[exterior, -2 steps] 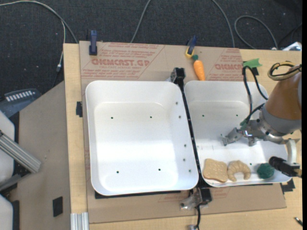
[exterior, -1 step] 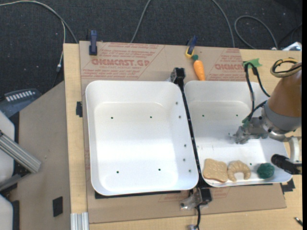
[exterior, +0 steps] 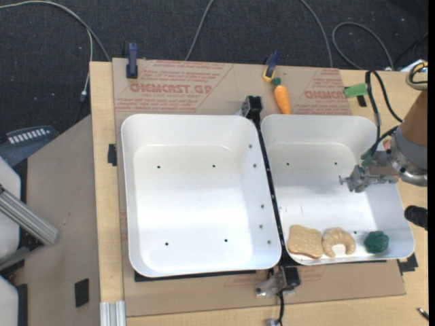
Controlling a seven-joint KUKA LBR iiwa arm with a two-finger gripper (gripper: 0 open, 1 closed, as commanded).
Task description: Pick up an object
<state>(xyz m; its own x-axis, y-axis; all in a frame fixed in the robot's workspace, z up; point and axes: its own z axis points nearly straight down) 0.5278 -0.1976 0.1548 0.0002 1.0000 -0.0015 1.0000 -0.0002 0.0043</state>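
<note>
Along the front wall of the right bin (exterior: 319, 134) lie three objects: a tan slice of toast (exterior: 304, 241), a pale croissant (exterior: 338, 242) and a dark green round object (exterior: 376, 241). An orange carrot (exterior: 282, 98) lies on the cardboard behind the bins. My gripper (exterior: 353, 180) hangs over the right side of the right bin, reaching in from the right, well behind the three objects. Nothing shows between its fingers.
The left bin (exterior: 197, 192) sits beside the right one, with a black clip (exterior: 253, 106) at their shared back corner. Blue clamps (exterior: 131, 58) hold the cardboard's back edge. A green clip (exterior: 355, 91) and black cable (exterior: 378, 107) lie at the back right.
</note>
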